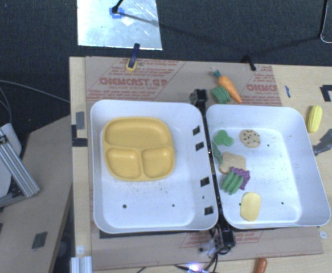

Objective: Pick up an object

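Lying in right bin (302, 152): cookie (249, 138), well left of claw (330, 141).

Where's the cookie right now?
The cookie lies in the right bin, near its back wall, just right of the green toy and above the cracker.

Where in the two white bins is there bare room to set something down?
The right bin is bare across its right half, beyond the cookie and the yellow lemon. Its left edge is crowded with toy food. In the left bin, a bare strip lies along the near side, in front of the yellow tray.
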Tool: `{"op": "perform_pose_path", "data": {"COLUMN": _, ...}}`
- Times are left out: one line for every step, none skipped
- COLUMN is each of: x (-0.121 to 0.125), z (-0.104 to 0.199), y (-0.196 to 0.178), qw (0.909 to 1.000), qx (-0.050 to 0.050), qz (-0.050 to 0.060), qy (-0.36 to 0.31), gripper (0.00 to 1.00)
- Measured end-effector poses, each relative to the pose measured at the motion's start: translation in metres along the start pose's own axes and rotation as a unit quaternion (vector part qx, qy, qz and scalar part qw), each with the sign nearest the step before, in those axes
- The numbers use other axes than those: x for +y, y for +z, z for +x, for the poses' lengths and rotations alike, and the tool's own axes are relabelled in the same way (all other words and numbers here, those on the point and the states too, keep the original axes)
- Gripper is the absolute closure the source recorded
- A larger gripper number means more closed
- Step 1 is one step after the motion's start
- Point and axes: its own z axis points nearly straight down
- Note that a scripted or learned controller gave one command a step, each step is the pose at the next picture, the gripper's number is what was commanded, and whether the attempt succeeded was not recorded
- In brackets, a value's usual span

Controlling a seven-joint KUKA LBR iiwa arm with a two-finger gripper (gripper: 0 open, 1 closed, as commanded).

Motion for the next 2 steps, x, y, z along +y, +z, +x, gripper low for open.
{"op": "perform_pose_path", "data": {"x": -0.004, "z": 0.017, "y": 0.221, "qw": 1.0, "qx": 0.003, "qz": 0.007, "qy": 0.0, "gripper": 0.0}}
{"op": "perform_pose_path", "data": {"x": 0.015, "z": 0.05, "y": 0.243, "qw": 1.0, "qx": 0.002, "qz": 0.001, "qy": -0.003, "gripper": 0.0}}
